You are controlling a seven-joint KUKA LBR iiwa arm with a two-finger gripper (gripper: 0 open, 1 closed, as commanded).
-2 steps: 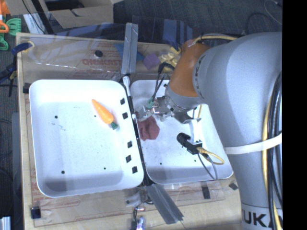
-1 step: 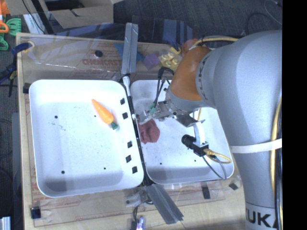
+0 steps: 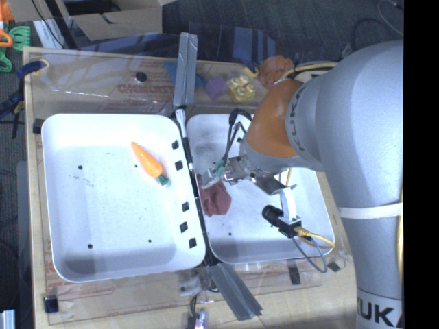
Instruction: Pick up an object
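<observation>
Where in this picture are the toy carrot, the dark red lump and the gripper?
toy carrot (image 3: 148, 160): camera view, middle of its orange body.
dark red lump (image 3: 216, 199): camera view, centre of its top.
gripper (image 3: 209, 177): camera view, at its tip.

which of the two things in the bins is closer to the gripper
The dark red lump in the right bin, lying just below the gripper. The orange carrot lies apart in the left bin, across the divider.

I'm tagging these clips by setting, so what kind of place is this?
Probably a robotics lab bench for grasping trials: a KUKA arm over two white bins, a toy carrot as test object, cardboard boxes and cables behind.
</observation>
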